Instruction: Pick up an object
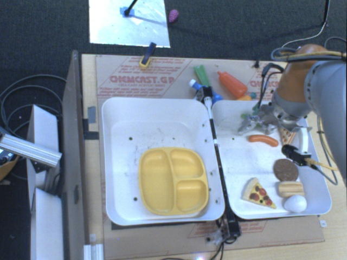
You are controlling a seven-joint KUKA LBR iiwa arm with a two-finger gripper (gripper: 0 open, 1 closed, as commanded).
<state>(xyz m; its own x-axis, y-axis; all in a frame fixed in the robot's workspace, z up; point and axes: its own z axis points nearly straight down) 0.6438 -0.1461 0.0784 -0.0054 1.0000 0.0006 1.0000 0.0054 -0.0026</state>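
Pincer (255, 124) on the grey arm with an orange band (303, 85) hangs low over the right bin (233, 210), toward its 11 o'clock area, with the arm coming in from 3 o'clock. Its metal fingers (246, 126) are splayed apart and nothing sits between them.

Just below the pincer, toward 5 o'clock from it, lies a small hot dog sausage (263, 140), close to the fingers but apart from them. Further toward the bin's 4 o'clock side sits a round brown patty (285, 170), and just below that a short tan bread roll (290, 188) and a white egg (295, 203), all close together. A toy pizza slice (257, 193) lies to the left of the roll, near the bin's 6 o'clock edge.

The left bin (119, 123) holds a yellow divided plate (173, 180) with three compartments, sitting toward its 5 o'clock corner.

Outside the bins, at 12 o'clock on the brown board (135, 80), lie a green marker-like object (201, 75) and an orange bottle-shaped toy (232, 85), side by side.
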